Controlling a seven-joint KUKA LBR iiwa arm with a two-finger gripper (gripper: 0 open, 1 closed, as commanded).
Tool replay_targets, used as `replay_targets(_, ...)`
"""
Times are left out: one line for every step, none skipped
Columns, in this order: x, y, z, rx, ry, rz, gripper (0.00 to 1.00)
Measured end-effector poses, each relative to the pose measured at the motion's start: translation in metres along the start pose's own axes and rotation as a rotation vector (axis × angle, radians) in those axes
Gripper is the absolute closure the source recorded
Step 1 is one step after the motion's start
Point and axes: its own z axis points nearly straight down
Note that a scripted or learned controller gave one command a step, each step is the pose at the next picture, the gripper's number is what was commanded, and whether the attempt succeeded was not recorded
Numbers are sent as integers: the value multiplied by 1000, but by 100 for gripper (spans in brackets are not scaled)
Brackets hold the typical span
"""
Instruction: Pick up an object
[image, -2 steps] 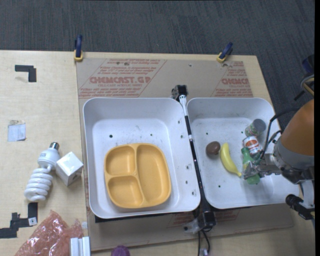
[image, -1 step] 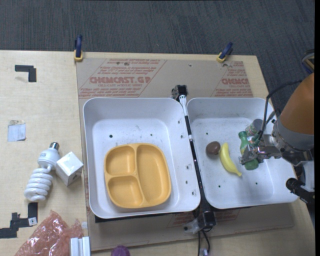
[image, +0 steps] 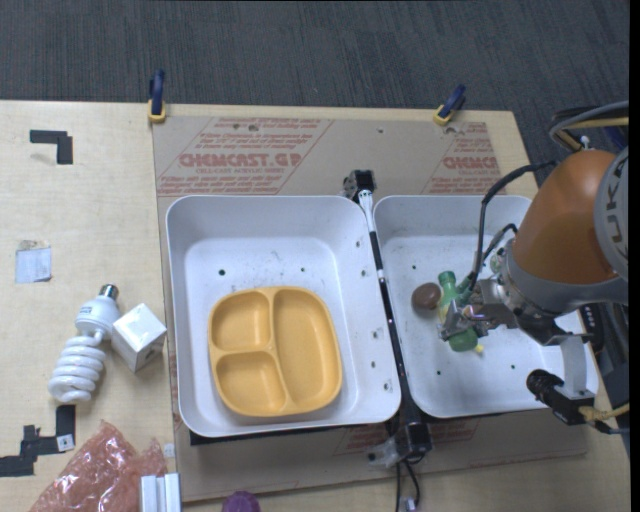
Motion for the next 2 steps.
replay_targets(10, 1, 0, -2, 0, -1, 100)
replay_targets(23, 2, 0, -1, 0, -2, 100)
